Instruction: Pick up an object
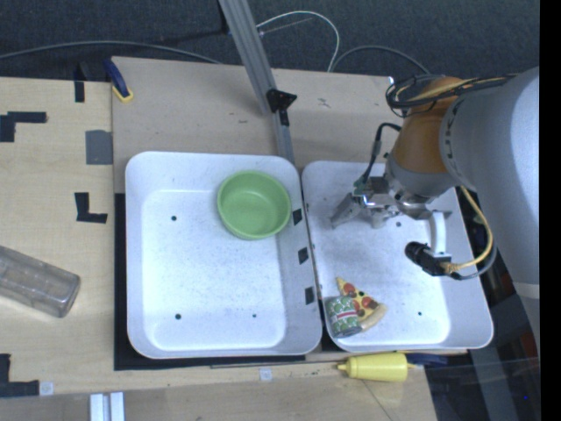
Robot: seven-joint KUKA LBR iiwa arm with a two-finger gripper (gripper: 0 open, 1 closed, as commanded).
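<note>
Two white bins are sitting side by side on the bench. The left bin (175,323) is holding a green bowl (253,203) at its far right, close to the shared wall; the rest of its floor is lying bare. The right bin (456,323) is holding a pizza toy (353,307) in its near-left corner, close against the near rim and just beside the divider. The gripper (351,209) is hanging over the far part of the right bin, well apart from the toy, its fingers spread with nothing between them. Bare floor is stretching between gripper and toy. A yellow bottle (379,367) is lying just outside the near rim, and a clear tube (35,281) is lying far left on the bench.
</note>
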